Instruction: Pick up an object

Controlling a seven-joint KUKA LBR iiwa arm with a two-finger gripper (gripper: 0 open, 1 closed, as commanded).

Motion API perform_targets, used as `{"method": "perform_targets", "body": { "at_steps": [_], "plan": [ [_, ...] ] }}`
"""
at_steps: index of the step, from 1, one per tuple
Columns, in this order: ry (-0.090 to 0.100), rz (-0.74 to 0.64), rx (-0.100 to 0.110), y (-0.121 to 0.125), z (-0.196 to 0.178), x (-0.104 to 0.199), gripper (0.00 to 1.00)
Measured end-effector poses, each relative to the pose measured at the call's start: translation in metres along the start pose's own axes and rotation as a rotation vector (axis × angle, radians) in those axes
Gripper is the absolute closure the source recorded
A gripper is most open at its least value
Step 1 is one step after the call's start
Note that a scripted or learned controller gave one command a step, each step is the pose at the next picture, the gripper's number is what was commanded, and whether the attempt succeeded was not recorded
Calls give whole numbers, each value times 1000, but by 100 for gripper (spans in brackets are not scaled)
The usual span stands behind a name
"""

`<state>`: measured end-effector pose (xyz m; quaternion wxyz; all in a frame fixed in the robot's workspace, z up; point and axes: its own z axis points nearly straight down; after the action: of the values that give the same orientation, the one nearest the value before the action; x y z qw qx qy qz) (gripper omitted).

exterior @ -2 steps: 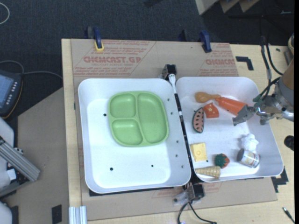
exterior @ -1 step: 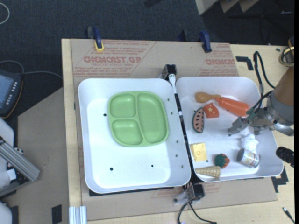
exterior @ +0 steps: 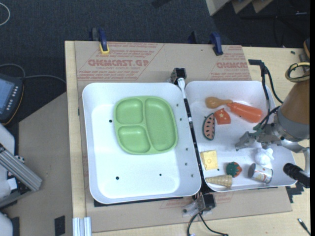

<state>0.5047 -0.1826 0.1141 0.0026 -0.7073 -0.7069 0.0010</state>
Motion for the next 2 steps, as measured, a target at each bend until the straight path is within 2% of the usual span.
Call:
{"method": "perform_targets", "body": {
  "at_steps": [1, 2],
  "plan": [
    [0, -1, -1, 0, 31, 1, 0],
    [-2, 0, -6, 0, 19, 0, 100]
  ]
}}
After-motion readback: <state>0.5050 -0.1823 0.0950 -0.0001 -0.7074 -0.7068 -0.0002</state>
